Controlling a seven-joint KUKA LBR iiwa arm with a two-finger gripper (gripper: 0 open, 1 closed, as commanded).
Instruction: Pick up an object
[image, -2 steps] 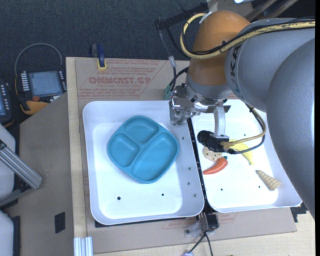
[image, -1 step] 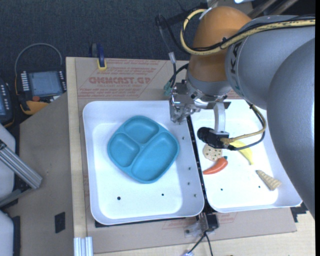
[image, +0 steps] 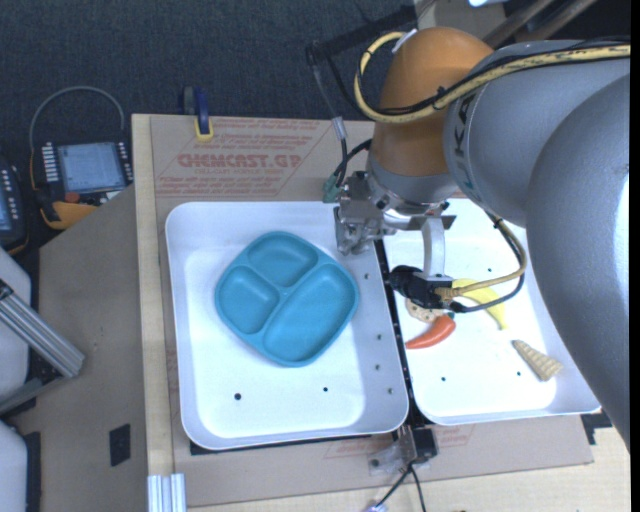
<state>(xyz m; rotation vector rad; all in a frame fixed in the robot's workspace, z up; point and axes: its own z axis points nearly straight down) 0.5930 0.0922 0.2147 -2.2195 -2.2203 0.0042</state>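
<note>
A blue divided plate (image: 288, 297) lies flat in the left white bin (image: 195, 340), slightly toward its back. The right white bin (image: 490, 400) holds a red chili pepper (image: 432, 333), a yellow banana-like piece (image: 492, 303) and a beige ridged cone (image: 538, 360). My gripper (image: 352, 236) hangs below the orange band over the back right corner of the left bin, just past the plate's far right edge and close to the wall between the bins. I see nothing held in it.
The arm's large grey body covers the right bin's back and right side. A cardboard sheet (image: 255, 150) lies under the bins. A small screen device (image: 90, 165) sits off the bench at the far left.
</note>
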